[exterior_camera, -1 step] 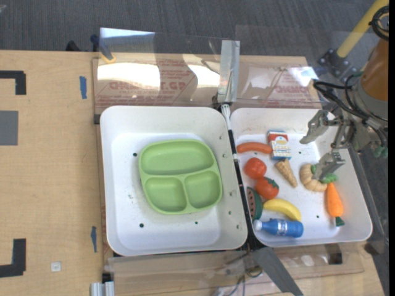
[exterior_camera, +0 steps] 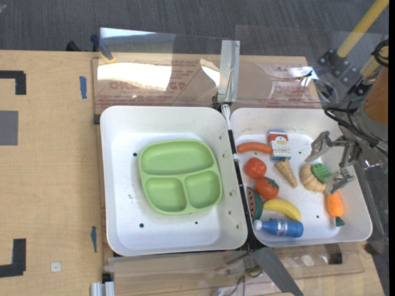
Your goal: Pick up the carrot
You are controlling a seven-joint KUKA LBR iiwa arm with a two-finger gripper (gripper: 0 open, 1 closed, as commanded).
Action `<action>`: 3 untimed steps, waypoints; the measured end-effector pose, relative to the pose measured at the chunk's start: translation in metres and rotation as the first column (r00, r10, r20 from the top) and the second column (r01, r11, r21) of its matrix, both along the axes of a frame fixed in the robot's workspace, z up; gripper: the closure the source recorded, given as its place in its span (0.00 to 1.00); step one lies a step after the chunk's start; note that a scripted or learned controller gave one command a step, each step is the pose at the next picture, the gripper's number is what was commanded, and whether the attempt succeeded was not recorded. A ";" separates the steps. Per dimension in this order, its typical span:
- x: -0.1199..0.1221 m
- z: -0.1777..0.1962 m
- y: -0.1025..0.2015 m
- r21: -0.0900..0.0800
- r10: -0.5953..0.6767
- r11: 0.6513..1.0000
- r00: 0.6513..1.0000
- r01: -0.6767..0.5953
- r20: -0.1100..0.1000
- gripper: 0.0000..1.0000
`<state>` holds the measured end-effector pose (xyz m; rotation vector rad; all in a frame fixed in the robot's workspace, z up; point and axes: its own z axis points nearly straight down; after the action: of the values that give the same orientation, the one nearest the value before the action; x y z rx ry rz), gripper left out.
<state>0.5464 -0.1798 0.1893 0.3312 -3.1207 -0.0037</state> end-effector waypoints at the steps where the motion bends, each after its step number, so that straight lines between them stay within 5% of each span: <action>1: -0.030 -0.092 -0.023 -0.003 -0.090 0.996 0.996 0.090 0.015 0.00; 2: -0.037 -0.099 -0.018 -0.003 -0.138 0.990 0.990 0.138 0.013 0.00; 3: -0.032 -0.086 -0.017 -0.004 -0.136 0.991 0.990 0.136 0.029 1.00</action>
<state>0.5140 -0.1968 0.1032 0.1186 -3.1643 0.0094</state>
